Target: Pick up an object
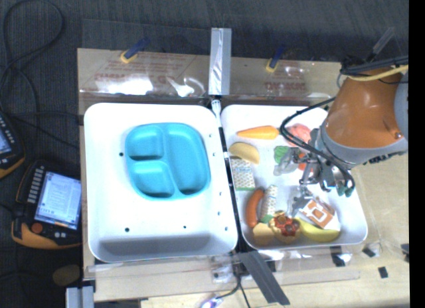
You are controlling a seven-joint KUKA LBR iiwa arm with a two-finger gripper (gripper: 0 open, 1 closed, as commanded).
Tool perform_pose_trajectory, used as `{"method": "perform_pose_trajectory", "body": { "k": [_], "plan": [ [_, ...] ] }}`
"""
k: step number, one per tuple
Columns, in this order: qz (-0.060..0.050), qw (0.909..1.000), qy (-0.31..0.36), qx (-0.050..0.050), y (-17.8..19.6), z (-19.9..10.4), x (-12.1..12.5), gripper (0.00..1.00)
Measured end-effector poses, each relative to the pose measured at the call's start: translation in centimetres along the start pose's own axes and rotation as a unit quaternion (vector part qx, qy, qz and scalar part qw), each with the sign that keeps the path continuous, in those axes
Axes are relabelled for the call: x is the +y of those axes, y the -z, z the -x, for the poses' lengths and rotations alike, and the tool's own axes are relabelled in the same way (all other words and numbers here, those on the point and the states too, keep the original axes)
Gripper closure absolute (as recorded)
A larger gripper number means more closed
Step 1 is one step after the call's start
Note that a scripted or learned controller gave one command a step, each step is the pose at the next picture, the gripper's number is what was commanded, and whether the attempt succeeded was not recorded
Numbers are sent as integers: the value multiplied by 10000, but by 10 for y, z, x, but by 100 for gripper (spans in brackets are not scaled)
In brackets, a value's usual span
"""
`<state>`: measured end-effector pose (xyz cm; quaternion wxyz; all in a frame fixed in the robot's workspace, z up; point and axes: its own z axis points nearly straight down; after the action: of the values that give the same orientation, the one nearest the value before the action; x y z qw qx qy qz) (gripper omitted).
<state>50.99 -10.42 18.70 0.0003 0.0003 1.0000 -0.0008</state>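
Left bin [99, 187]: holds a blue divided tray [166, 159] at its centre
Right bin [355, 224]: toy food heaped from 9 to 6 o'clock
Arm [368, 117]: enters at 3 o'clock, over the right bin
Gripper [304, 197]: hangs at the bin's centre, just above a small white and orange box [319, 214]; finger spread cannot be told
Carrot [257, 131]: at 11 o'clock
Banana [319, 235]: at 6 o'clock, beside a sausage [254, 207]

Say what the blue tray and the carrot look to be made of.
Blue tray: likely molded plastic, one even colour, smooth rounded compartments, soft sheen. Carrot: probably toy plastic, uniform orange with a smooth surface; the view is too coarse to be sure.
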Motion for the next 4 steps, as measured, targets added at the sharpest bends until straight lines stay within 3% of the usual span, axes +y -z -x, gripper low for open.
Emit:
{"method": "perform_pose_trajectory", "body": {
  "k": [1, 2, 3, 4],
  "plan": [
    [-4, 9821, -1882, -9, -76, 33, -4, 0],
    [11, 9617, -2740, -50, -97, 96, -3, 0],
    [-11, 9814, -1918, -64, -97, 73, -57, 0],
    [-9, 9873, -1590, -13, -32, 91, -44, 0]
  ]
}}
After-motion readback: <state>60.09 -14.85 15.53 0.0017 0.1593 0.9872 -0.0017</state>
